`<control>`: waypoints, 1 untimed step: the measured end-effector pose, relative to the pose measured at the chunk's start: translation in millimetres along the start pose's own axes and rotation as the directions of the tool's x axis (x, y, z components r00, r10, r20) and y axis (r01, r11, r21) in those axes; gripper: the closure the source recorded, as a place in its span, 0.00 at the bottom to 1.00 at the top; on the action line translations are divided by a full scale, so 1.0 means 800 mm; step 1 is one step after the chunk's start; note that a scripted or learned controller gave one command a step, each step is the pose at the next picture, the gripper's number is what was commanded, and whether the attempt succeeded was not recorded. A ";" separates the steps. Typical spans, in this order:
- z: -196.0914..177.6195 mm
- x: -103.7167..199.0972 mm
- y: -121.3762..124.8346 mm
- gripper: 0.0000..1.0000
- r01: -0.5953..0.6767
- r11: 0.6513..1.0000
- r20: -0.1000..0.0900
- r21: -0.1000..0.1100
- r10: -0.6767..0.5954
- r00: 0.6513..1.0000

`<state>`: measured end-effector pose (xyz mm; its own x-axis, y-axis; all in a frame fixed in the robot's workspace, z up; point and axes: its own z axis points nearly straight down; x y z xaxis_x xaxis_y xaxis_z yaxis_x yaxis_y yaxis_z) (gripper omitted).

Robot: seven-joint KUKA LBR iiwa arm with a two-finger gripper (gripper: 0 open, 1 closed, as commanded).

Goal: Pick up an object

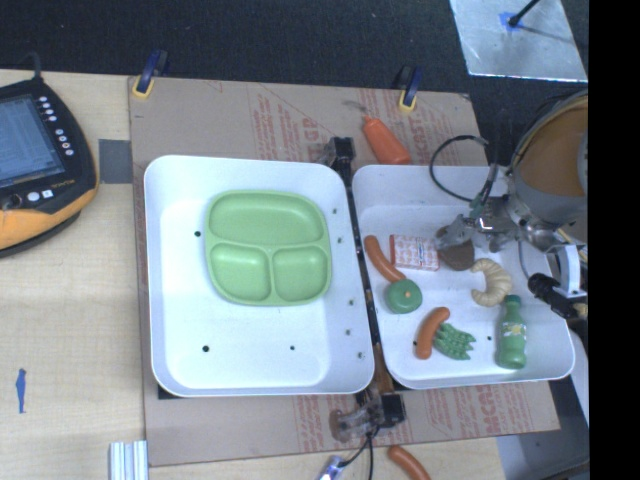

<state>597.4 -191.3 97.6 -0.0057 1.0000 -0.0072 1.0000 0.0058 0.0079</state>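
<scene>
in the right bin [560, 368], toy food lies scattered: a croissant [490, 280], a green bottle [511, 333], two sausages [380, 258] [432, 331], a green round piece [404, 296], a leafy green piece [455, 341], a red-and-white packet [414, 253] and a brown lump [458, 256]. all look like light, stiff, smooth plastic, likely slippery; the croissant's narrow middle seems the best place to grip. the pincer [468, 230] hangs at the bin's upper right, just above the brown lump. cannot tell its state or whether it touches anything. the left bin [170, 298] carries a green divided plate [268, 246].
</scene>
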 end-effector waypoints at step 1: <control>0.007 -0.010 0.041 0.00 0.000 1.000 -0.008 0.010 0.001 1.000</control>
<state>630.4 -198.7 92.3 -0.0053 1.0000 0.0004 1.0000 0.0053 -0.0024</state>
